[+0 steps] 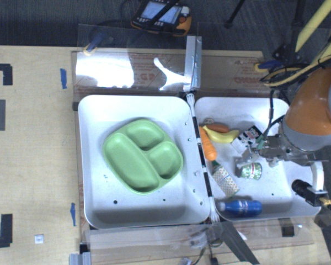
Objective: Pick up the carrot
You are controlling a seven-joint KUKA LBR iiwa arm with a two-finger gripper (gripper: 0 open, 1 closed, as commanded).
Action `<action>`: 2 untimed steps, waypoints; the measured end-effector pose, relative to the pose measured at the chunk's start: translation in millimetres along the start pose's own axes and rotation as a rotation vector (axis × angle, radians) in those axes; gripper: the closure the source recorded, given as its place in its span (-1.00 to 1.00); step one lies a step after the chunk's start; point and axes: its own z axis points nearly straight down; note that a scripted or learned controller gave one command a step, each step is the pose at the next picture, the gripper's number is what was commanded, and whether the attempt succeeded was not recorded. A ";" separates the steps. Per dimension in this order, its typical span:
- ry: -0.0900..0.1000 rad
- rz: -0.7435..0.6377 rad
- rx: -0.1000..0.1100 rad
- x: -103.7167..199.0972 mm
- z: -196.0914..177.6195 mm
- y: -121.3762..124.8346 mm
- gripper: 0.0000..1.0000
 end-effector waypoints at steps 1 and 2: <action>-0.001 0.162 -0.012 15.0 49.2 -38.6 -1.00; -0.001 0.166 -0.009 14.5 42.4 -38.9 1.00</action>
